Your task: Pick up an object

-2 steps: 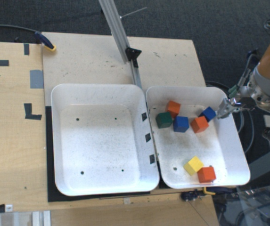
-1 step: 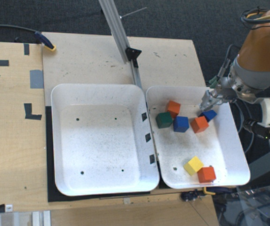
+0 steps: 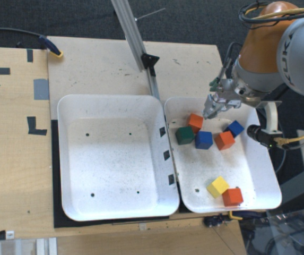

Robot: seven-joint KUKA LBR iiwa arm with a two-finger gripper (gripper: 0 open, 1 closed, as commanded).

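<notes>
orange cube (image 3: 195, 121), nearest my gripper (image 3: 211, 112), sits near the right bin's (image 3: 258, 163) far edge, crowded by a green cube (image 3: 184, 135) and blue cube (image 3: 203, 139). another orange cube (image 3: 225, 140) and small blue cube (image 3: 235, 128) lie beside. i cannot tell the gripper's state.

The gripper (image 3: 214, 110) is hovering over the right bin (image 3: 258, 187), just beside the orange cube (image 3: 195, 122). A green cube (image 3: 184, 135), two blue cubes and another orange one are clustering nearby; yellow and orange cubes are sitting nearer.
</notes>
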